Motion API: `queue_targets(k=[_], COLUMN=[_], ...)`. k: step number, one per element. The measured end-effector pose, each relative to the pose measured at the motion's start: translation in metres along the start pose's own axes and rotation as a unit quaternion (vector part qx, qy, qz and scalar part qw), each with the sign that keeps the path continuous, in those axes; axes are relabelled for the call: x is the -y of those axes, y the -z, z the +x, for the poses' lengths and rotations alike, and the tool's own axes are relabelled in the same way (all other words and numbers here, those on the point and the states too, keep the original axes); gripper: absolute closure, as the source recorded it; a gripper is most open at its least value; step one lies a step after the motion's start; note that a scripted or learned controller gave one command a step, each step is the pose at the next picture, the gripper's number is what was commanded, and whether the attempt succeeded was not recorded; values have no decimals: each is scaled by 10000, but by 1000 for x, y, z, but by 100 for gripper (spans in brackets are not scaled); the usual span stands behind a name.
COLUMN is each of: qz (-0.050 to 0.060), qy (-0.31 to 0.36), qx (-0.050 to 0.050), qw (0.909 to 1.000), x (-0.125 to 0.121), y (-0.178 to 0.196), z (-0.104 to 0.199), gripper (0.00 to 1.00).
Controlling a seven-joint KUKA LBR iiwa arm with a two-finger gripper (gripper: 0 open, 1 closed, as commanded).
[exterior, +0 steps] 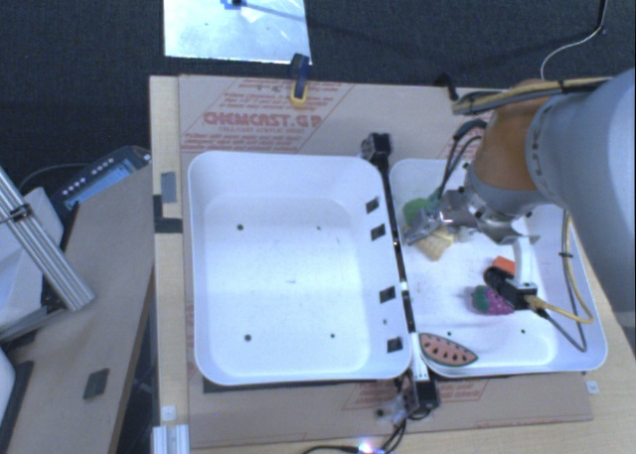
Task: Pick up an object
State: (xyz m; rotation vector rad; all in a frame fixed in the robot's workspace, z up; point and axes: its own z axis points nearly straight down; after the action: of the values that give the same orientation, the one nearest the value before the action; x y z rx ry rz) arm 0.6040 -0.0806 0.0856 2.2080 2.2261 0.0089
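In the right bin (pixel 556 348), a green toy (pixel 415 211) lies near the left wall with a pale yellow piece (pixel 435 246) just in front of it. A purple grape bunch (pixel 489 300) and a small orange piece (pixel 503 265) sit mid-bin. At the front left corner lies a watermelon slice (pixel 447 350). My gripper (pixel 433 226) hangs low over the green toy and the yellow piece, its tip right at them. The wrist hides the spot where the tip meets the toys.
The left bin (pixel 214 343) stands beside the right one, with black clips (pixel 386 295) along the shared wall. The arm's yellow cable (pixel 568 315) loops over the right bin's right side. A yellow clamp (pixel 298 94) stands at the board's far edge.
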Motion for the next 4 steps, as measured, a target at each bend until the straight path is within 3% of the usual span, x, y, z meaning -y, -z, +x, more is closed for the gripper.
queue_targets(k=[1,2,3,4], qz=[18,-3,28,8], qy=[-13,2,-4,25], qx=[0,-10,-8,-21], qw=[10000,10000,10000,10000], x=[3,11,-1,-53], y=[10,105,99,99], z=[-2,46,71,168], gripper=[100,100,100,100])
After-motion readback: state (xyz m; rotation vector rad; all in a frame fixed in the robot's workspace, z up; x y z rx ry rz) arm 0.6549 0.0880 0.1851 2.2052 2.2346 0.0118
